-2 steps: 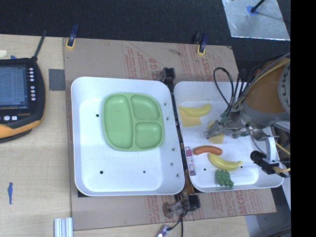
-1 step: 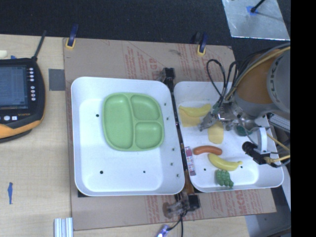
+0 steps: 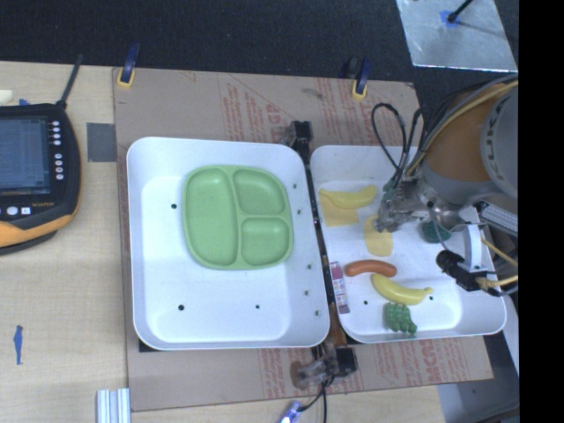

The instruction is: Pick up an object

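Bench (image 3: 70, 324): two bins (image 3: 159, 307), perhaps cardboard (image 3: 220, 104).

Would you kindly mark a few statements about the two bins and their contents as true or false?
1. The green divided plate lies in the left bin. True.
2. The hot dog lies on the green plate. False: it lies in the right bin.
3. The gripper is above the right bin. True.
4. The broccoli sits at the right bin's far edge. False: it sits near the front edge, below a banana.

You see the gripper (image 3: 388, 217) low in the right bin (image 3: 352, 324), at center right of the frame, over a yellow block (image 3: 377, 239); a green divided plate (image 3: 238, 216) sits in the left bin (image 3: 159, 307).
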Controlling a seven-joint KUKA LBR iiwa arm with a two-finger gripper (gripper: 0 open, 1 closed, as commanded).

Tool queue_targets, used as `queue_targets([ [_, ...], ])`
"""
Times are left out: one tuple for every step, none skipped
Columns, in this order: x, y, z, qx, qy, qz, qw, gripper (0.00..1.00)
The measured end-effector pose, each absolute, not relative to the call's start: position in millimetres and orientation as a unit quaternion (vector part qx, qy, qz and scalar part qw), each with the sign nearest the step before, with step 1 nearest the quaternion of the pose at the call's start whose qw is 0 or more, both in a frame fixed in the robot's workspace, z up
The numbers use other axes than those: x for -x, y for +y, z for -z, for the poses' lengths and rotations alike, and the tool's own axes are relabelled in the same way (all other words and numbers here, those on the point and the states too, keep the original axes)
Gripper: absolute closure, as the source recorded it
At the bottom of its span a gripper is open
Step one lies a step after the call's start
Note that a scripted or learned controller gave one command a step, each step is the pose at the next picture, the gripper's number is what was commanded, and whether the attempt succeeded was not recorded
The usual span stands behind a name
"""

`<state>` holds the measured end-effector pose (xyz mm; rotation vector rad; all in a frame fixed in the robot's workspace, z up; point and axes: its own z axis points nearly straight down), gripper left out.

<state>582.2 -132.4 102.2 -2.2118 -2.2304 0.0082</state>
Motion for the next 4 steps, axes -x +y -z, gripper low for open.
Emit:
queue_targets([
  [-582.2, -132, -102, 0.704, -0.71, -0.0027, 0.0, 0.0],
  [-544.6, -93, -95, 0.705, -0.709, -0.0021, 0.002, 0.0],
  [-551.0, -145, -92, 0.707, -0.708, -0.0011, 0.0, 0.0],
  [-583.8, -123, -92, 0.705, -0.709, -0.0012, 0.001, 0.0],
])
